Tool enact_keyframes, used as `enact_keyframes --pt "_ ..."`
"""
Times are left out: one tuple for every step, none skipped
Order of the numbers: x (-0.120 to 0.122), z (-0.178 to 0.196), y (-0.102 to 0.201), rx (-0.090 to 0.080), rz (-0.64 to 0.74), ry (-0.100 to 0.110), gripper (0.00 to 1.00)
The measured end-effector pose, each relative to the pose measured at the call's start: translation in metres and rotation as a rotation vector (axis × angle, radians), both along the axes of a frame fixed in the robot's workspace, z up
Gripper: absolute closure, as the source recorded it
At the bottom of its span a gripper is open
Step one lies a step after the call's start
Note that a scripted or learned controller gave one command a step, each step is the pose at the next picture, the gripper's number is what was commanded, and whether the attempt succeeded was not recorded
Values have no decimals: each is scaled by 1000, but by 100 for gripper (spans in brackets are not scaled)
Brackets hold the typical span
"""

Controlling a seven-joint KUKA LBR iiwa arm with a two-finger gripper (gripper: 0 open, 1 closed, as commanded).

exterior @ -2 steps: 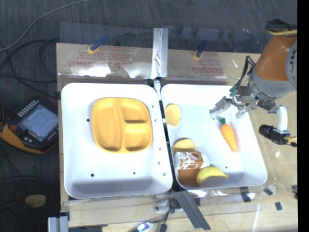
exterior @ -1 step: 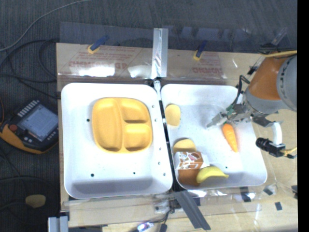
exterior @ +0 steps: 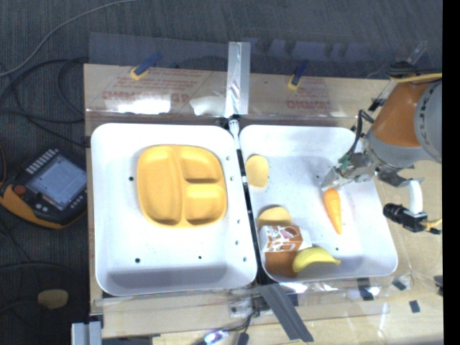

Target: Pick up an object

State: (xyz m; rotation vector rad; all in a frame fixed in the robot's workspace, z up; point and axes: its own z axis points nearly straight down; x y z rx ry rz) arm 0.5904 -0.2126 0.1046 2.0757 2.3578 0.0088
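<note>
At the near edge of the right bin (exterior: 388, 261), a banana (exterior: 315, 259) lies across a brown round object, with a small printed packet (exterior: 280, 237) just behind it and a yellow rounded piece (exterior: 274, 215) touching the packet's far side. All four crowd the bin's near left corner, by the divider between the bins. Further in, an orange carrot (exterior: 333, 208) lies on the white floor, its thick end away from the camera and its tip pointing toward the near edge. The pincer (exterior: 343, 174) sits right at the carrot's thick end, low over the bin; whether its fingers are spread or closed on the carrot cannot be told from this angle. A pale yellow round thing (exterior: 256, 170) rests against the left wall of the same bin, well apart from the carrot. The left bin (exterior: 115, 264) carries a yellow divided tray (exterior: 181, 185) near its middle. The grey arm with its orange band (exterior: 399, 117) comes in over the bench (exterior: 97, 92) from the right. Beyond the bench on the left, a handheld controller (exterior: 44, 187) lies on the dark carpet.
</note>
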Motion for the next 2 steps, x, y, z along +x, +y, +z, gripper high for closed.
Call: enact_keyframes --pt "-4 95 56 -5 12 5 100" --pt "39 118 44 -5 19 5 100"
